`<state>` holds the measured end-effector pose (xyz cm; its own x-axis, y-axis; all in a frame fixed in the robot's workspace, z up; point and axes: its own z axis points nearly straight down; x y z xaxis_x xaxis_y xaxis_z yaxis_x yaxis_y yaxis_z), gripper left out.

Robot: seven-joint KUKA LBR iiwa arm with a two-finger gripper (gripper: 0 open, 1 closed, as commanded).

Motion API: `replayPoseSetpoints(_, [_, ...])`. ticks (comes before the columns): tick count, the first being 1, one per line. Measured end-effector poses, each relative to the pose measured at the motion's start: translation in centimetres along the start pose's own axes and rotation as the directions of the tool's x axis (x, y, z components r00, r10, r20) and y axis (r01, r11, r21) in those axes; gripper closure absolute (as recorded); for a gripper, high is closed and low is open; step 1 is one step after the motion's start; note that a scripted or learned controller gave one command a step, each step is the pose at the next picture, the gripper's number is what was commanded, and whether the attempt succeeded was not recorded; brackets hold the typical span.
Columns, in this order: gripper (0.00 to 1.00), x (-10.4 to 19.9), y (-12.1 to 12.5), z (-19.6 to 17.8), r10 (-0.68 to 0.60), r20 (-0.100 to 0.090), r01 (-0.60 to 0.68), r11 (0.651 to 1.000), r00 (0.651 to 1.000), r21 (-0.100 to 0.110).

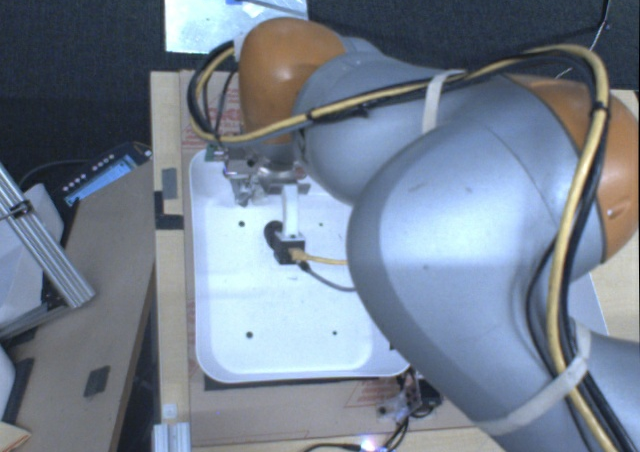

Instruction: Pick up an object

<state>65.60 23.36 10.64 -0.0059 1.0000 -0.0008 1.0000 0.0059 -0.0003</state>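
**Gripper low at far rim of left bin, target unconfirmed**

Risks first. The gripper point(258, 180) sits just above the far rim of the left bin point(260, 305), close to that wall. A further descent there would likely strike the rim or scrape the floor, not land on anything. The bare floor of the bin carries a few small dark dots point(250, 335), which look flat and fixed. Closing on one would probably come up empty. The object to pick cannot be placed: whatever is there is hidden under the gripper or behind the arm point(470, 240). A blind grasp is therefore the main hazard.

Pose. The arm reaches across from the side opposite the bin's left wall, and its bulk covers the bin's near right corner. The orange band point(285, 70) stands beyond the bin's far edge, with the wrist bent down towards the bin floor. Whether the gripper is open or closed cannot be told at this angle.
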Motion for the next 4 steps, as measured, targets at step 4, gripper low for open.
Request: replayPoseSetpoints(4, [1.00,0.1,1.3,2.3,0.000,-0.001,0.000,1.000,1.000,-0.001])
